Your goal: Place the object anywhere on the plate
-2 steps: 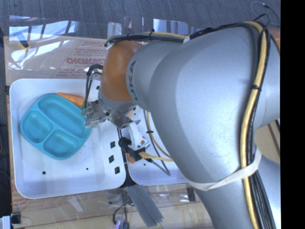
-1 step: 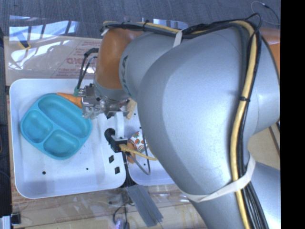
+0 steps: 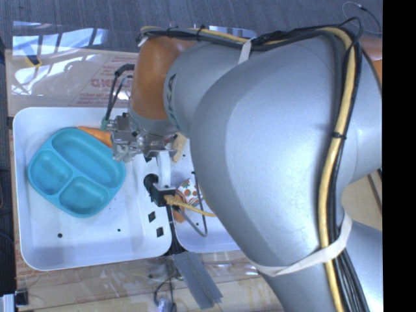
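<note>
The gripper [image 3: 133, 147] hangs by the blue plate [image 3: 77, 171]; I cannot tell what it holds; the orange thing [image 3: 96, 134] could slip off the edge.

I can find only one spot with writing. It is red print on the flat brown cardboard sheet [image 3: 91, 83], up and to the left of the pincer [image 3: 133, 149]. Shiny clear plastic covers it, and I cannot read the red letters.
</note>
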Robot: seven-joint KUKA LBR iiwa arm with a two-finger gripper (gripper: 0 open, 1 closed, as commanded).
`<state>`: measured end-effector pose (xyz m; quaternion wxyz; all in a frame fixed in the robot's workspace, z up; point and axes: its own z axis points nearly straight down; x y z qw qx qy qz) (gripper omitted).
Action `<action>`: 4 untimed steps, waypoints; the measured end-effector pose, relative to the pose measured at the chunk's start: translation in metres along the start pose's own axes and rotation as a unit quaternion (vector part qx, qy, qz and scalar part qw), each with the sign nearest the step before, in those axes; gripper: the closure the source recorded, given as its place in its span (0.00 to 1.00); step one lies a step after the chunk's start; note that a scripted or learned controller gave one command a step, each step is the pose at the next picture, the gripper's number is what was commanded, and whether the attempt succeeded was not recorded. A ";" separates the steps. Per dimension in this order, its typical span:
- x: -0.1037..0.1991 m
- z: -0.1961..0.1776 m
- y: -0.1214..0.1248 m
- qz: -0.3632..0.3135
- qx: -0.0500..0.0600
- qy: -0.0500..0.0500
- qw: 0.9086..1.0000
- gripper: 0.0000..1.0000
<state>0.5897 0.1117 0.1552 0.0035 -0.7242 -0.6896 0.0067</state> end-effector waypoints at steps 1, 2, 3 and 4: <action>0.001 -0.006 0.000 -0.004 0.004 -0.001 1.000 1.00; 0.001 -0.012 -0.001 -0.009 0.007 -0.003 1.000 1.00; 0.002 -0.018 -0.001 -0.013 0.010 -0.004 1.000 1.00; 0.025 0.055 0.040 0.097 -0.008 0.004 0.995 1.00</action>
